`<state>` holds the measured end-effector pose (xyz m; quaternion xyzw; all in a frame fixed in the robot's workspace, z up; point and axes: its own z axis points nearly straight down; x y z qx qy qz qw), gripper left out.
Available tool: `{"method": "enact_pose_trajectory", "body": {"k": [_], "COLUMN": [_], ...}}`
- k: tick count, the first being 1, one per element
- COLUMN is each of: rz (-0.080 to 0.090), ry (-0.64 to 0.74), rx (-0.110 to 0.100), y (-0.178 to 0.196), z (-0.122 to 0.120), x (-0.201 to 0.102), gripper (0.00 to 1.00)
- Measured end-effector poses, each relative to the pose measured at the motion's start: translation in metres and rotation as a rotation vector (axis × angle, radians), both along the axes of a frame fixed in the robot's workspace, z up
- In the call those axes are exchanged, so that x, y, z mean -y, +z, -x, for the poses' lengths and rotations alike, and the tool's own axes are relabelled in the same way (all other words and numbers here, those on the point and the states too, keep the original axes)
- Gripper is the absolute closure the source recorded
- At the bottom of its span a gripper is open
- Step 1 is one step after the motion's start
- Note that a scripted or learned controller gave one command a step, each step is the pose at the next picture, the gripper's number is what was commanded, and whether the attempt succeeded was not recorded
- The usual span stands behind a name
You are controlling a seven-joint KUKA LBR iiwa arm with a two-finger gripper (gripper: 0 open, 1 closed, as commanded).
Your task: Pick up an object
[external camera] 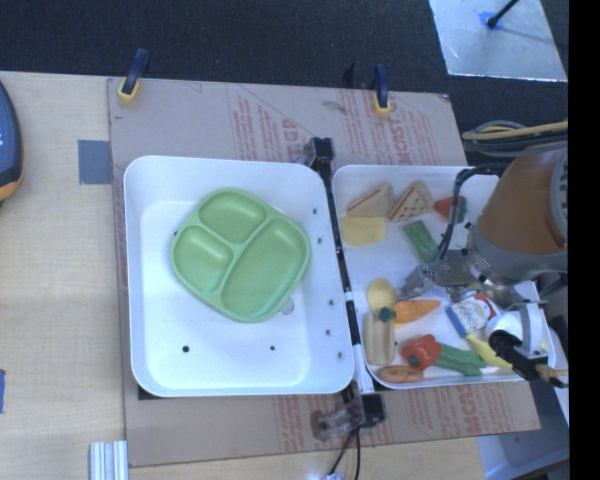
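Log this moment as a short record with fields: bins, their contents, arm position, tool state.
left bin: holds a green divided plate
right bin: toy food, among it two sandwich wedges, a carrot, a red pepper
arm: reaches in from the right, above the right bin
tool: low in the right bin, near the carrot; finger state cannot be told
held object: none visible

Two bins sit side by side on the bench; the left bin [150, 368] holds a divided plate [242, 253] near its middle; the right bin [352, 183] holds many small items; two wedges [392, 201] lie by its far edge; the gripper [425, 278] hangs over its middle; a carrot [416, 311] lies just beside the gripper, toward the near edge.
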<state>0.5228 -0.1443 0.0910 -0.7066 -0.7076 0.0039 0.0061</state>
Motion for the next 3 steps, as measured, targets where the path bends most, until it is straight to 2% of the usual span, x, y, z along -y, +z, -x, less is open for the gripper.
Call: {"method": "enact_pose_trajectory", "body": {"k": [1, 2, 3], "rz": [0.006, 0.004, 0.002], "ry": [0.005, 0.005, 0.006], "rx": [0.019, 0.011, 0.015], "y": [0.002, 0.012, 0.071], "z": [-0.082, -0.078, -0.059], "x": [0.027, 0.027, -0.016], "gripper": [0.0, 1.0, 1.0]}}
